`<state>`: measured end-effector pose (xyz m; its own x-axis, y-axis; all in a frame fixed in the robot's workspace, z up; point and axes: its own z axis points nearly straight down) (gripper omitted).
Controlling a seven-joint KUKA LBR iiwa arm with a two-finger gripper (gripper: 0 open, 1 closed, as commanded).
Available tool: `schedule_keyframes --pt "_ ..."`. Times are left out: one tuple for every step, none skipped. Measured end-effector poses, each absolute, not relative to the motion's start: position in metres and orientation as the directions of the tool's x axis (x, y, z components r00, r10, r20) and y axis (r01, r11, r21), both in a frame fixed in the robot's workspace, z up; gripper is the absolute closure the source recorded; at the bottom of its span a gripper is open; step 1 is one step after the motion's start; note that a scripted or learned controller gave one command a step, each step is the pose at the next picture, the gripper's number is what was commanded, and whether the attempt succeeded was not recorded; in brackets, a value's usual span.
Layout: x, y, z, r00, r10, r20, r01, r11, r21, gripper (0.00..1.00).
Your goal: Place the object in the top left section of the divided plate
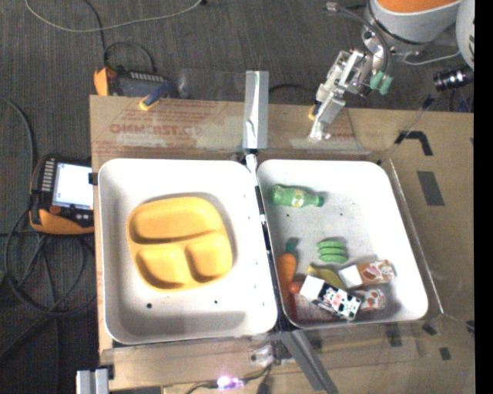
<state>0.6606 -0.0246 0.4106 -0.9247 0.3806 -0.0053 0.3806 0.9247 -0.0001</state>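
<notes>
While the arm (416,15) is running off the top edge, jaws' state being impossible to tell, gripper (327,115) hovering behind the right bin (400,231), green bottle (296,198) lying below it, yellow divided plate (181,240) sitting in the left bin (115,308).

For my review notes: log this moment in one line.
gripper: above right bin's far edge, carrying nothing | plate: left bin | bottle, carrot: right bin

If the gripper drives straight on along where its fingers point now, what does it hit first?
Probably the cardboard bench top just behind the right bin; the gripper points down-left there, though depth is unclear.
</notes>
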Motion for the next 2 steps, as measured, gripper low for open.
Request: schedule_keyframes --pt "0.655 0.007 0.369 -0.952 0.305 -0.003 0.305 0.952 -0.001 0.0" --pt "0.659 0.028 0.334 -0.981 0.192 -0.003 0.192 0.981 -0.001 0.0"
